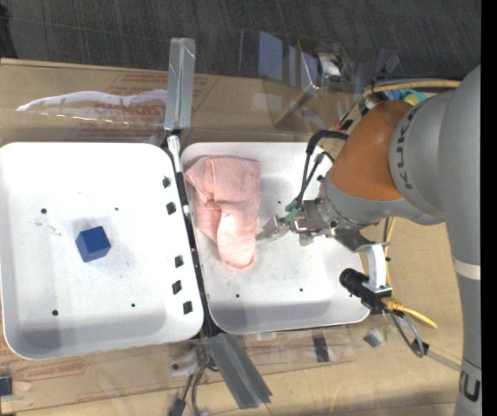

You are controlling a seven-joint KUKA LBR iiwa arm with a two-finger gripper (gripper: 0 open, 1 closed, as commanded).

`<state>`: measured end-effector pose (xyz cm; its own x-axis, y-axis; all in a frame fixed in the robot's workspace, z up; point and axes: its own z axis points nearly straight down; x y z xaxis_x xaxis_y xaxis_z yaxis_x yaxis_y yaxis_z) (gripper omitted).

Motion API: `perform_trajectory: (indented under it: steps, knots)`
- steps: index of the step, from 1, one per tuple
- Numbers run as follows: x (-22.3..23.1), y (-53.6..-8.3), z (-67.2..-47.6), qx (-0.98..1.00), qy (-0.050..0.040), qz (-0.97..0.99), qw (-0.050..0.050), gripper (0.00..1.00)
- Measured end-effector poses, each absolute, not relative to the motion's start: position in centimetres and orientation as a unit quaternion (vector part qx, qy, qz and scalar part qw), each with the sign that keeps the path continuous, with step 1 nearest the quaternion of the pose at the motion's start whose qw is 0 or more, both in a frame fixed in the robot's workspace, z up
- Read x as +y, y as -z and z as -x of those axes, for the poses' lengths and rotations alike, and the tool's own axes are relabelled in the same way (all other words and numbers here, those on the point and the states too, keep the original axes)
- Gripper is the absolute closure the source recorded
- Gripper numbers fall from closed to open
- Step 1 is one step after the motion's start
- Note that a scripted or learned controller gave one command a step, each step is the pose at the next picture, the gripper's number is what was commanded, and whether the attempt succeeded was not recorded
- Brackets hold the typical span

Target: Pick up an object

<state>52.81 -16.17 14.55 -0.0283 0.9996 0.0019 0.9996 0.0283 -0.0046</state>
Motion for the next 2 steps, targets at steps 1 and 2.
perform_trajectory:
  steps: [1, 2]
  knots:
    - [-11.7, -9.1, -54.8, -0.751, -0.0013, 0.66, 0.003, 0.0]
    - [-9.9, -9.1, -54.2, -0.766, -0.0015, 0.643, 0.003, 0.0]
